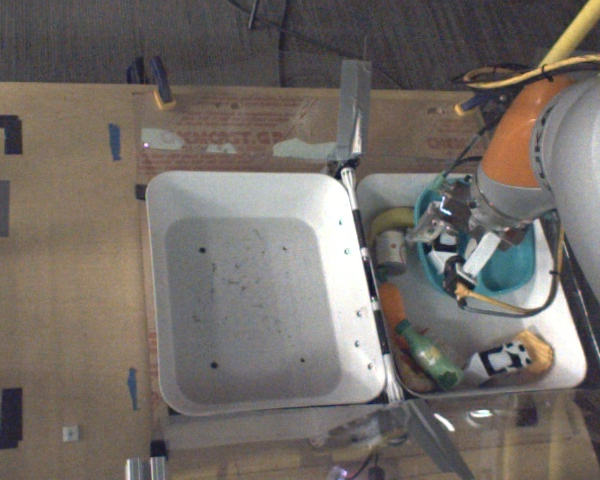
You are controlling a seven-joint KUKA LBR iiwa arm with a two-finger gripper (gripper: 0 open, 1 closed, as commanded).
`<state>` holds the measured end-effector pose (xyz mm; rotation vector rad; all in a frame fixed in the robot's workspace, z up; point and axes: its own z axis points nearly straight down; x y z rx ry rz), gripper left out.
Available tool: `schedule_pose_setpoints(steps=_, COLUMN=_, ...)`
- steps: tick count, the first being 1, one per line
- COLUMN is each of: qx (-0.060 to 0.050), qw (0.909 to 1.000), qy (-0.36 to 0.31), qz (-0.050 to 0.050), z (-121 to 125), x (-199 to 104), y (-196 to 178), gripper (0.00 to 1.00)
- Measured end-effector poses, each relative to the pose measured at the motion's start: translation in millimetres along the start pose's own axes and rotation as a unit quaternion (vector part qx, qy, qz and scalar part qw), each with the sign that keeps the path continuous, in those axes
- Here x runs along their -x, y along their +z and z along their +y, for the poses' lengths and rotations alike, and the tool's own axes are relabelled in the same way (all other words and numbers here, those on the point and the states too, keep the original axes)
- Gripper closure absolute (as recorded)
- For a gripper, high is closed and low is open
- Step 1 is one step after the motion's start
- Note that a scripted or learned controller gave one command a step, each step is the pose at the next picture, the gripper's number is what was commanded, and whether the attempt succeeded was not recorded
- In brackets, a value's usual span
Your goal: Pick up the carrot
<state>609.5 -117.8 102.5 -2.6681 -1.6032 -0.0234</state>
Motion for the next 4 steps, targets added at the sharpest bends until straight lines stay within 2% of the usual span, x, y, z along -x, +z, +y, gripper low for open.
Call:
schedule_pose_setpoints(steps=1, qx=0.012, qw=0.9934, qy=0.114, qz=-0.001, z=-72.2, x=17.6, y=9.2, gripper=0.0)
schedule_pose_setpoints(steps=2, qx=0.009, qw=0.9894, qy=0.145, qz=0.01, z=-9.6, x=10.5, y=1.4, gripper=0.0)
schedule_pose_setpoints(steps=3, qx=0.011, qw=0.9854, qy=0.17, qz=-0.001, z=-93.9, x=33.0, y=9.4, gripper=0.0)
schedule_pose_setpoints(steps=4, qx=0.016, qw=0.9379, qy=0.347, qz=-0.002, z=-73.6, x=14.1, y=10.1, gripper=0.0)
